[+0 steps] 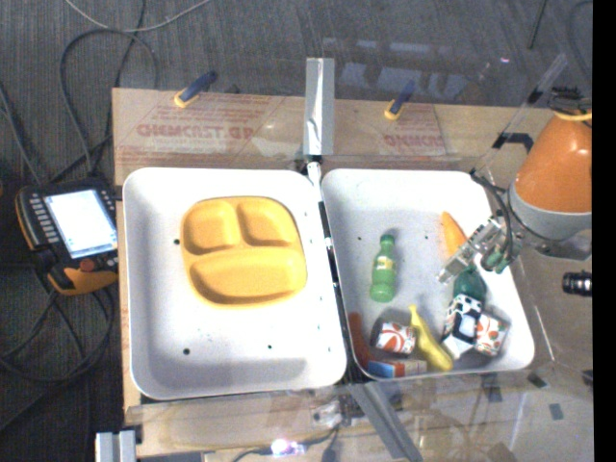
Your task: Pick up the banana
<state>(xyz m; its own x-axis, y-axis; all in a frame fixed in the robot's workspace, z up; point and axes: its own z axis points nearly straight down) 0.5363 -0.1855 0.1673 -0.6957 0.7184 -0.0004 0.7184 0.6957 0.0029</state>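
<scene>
Banana (430,341) is lying in the right bin (414,195) beside a red can (395,337); the gripper (478,248) is hovering near the carrot (452,231), grip state impossible to tell.

The yellow banana (429,340) lay diagonally near the right bin's front edge, among cartons and a can.
</scene>
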